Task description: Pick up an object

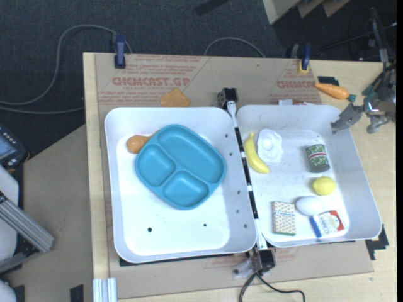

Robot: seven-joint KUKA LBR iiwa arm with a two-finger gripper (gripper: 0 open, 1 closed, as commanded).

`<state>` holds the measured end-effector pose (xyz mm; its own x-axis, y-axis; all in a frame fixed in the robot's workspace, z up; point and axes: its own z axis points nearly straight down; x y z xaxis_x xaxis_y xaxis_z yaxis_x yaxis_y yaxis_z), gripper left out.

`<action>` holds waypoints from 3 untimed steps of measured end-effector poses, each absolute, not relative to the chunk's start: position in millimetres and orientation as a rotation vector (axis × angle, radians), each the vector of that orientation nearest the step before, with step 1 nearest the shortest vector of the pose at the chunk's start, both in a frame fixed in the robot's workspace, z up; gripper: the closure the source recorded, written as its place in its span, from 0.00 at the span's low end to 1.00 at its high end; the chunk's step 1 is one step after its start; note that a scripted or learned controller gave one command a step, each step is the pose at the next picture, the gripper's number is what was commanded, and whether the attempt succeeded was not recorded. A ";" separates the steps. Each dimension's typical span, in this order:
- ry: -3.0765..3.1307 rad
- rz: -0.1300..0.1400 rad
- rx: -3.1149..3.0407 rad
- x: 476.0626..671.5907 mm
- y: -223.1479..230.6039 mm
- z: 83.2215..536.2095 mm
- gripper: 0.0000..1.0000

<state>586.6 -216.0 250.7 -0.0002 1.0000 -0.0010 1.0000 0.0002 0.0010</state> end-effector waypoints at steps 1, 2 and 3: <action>2.231 -0.006 2.226 615.7 -206.6 145.5 0.00; 2.229 -0.005 2.224 619.7 -195.5 79.9 0.00; 2.223 0.002 2.218 622.1 -196.5 95.8 1.00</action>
<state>622.1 -196.5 95.8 -0.0022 1.0000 -0.0004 1.0000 0.0022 0.0021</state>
